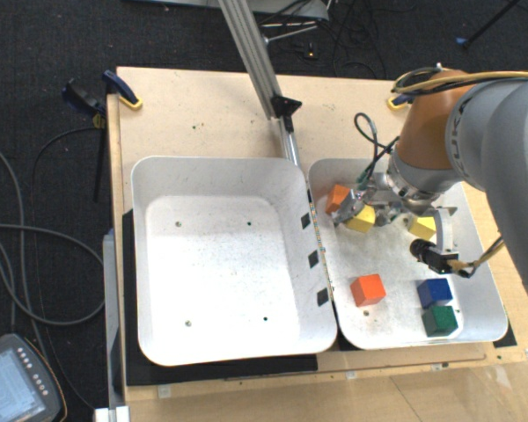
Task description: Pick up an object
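Gripper (363,207) sits low in the right bin (475,323), at that bin's upper left part, just right of the wall shared with the left bin (158,262). Arm enters from the right of the frame, grey, with the orange band (427,130) above the wrist.

Yellow block (361,221) lies directly at the gripper's tip, touching or very nearly touching the dark finger parts. Its long axis runs roughly left-right in the frame with a slight tilt, the left end lower. Whether the fingers are spread or pinching the block: cannot tell, the wrist body and cabling cover the gap.

Orange block (337,199), small, sits just left of and above the yellow block, close to the bin wall, and reads as tilted on an edge. A second yellow piece (422,227) shows at the right of the gripper, partly under the arm; its shape is not readable.

Other contents of the right bin: orange cube (367,289) near the lower middle, flat on the floor, edges slightly turned from the bin walls. Blue block (435,290) and green block (440,321) at the lower right, the green one just below the blue, touching or nearly so.

Both bins rest on the pale desk (202,104). A metal pole (251,47) slants in from the top of the frame.
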Action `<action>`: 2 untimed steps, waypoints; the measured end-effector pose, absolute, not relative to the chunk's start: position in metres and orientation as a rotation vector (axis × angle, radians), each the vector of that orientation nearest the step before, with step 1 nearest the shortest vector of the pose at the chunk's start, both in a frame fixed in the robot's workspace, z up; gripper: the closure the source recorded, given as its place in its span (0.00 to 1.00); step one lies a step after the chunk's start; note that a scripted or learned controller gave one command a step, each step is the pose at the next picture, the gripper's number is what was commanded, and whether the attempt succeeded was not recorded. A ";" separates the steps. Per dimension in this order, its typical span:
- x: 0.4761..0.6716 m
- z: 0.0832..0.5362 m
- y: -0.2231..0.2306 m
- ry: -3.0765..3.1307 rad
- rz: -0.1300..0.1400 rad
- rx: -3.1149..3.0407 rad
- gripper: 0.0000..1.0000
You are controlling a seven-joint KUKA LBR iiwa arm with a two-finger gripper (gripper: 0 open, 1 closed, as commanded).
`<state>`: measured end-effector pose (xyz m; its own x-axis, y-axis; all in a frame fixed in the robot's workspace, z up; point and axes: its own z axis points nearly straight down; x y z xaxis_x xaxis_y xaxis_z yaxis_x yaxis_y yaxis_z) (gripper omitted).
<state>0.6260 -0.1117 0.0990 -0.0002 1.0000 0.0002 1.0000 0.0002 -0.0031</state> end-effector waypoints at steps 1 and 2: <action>0.627 0.112 -0.113 -2.221 0.000 -2.224 1.00; 0.634 0.157 -0.109 -2.226 -0.004 -2.221 1.00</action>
